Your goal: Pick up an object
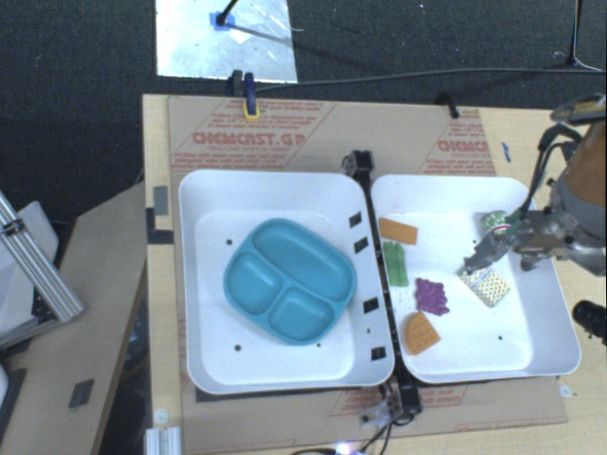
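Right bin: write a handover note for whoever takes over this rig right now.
Gripper: low in the right bin, next to the patterned block; nothing visibly held.
Things in the right bin: orange block at the top left, green piece by the left wall, purple bunch in the middle, orange wedge lower down, small green-and-white item at the upper right.
Left bin: holds a blue divided plate.
Done: the arm has reached the bin.
Left: grasp one thing and lift it; nothing is lifted yet.

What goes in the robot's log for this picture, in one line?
pincer over right bin | beside checkered block | nothing seen held | blue plate in left bin
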Available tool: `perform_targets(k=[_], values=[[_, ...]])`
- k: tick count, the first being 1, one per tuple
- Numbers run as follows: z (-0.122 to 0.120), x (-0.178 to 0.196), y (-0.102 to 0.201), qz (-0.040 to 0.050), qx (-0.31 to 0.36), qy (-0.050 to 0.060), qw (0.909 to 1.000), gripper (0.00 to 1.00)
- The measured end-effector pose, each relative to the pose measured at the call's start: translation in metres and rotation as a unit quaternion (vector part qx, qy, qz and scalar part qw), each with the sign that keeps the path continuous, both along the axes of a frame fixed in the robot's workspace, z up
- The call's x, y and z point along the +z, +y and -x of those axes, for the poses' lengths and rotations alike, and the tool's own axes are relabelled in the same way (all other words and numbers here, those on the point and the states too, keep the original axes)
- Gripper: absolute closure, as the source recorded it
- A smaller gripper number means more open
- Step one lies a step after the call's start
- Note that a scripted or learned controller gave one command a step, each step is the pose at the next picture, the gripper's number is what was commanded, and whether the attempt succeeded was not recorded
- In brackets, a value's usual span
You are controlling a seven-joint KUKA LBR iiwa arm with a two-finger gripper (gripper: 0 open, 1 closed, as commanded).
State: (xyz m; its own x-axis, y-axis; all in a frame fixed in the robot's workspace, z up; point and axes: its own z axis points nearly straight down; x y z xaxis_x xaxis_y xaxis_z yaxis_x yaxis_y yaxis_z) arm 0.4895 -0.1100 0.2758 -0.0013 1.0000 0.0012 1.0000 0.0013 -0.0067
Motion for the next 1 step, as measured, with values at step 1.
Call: perform_targets(k=[1], values=[[-0.0016,0.0042,0.0001,0.0008,0.001,-0.005,1.0,0.0]])
